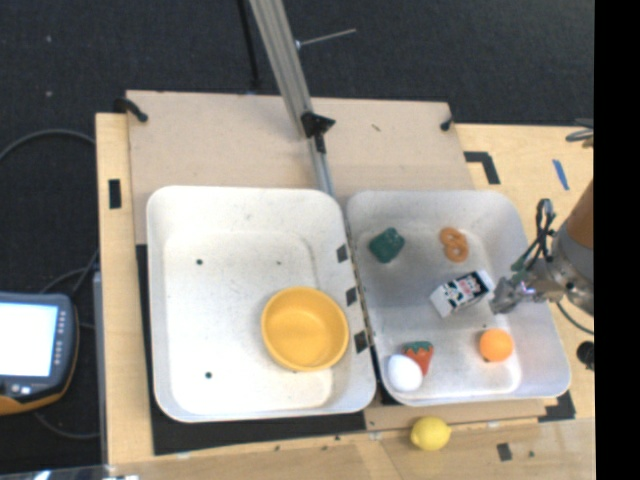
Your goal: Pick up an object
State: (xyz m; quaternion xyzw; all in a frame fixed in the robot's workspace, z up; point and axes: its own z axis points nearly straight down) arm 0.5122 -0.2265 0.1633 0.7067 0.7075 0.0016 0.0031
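The arm (578,238) is mostly cut off at the right edge, leaving a slice of its orange band, grey wrist and dark cables. Its claw (508,296) reaches leftward over the right rim of the right bin (420,208), small and blurred; whether it is open or closed cannot be told.

Just left of the claw, at the bin's middle, lies a tilted white box (461,292) with dark print too small to read. An orange ball (495,345) sits near the bin's front right corner. A white egg (405,373) touches a red-and-green piece (422,356) at the front left corner. A green block (386,245) and a knobbly tan pretzel (454,243) lie toward the back.

In the left bin (200,228), a smooth yellow bowl (305,328) rests by the front right corner. A lemon (430,433) lies on the tabletop (200,138) before the right bin.
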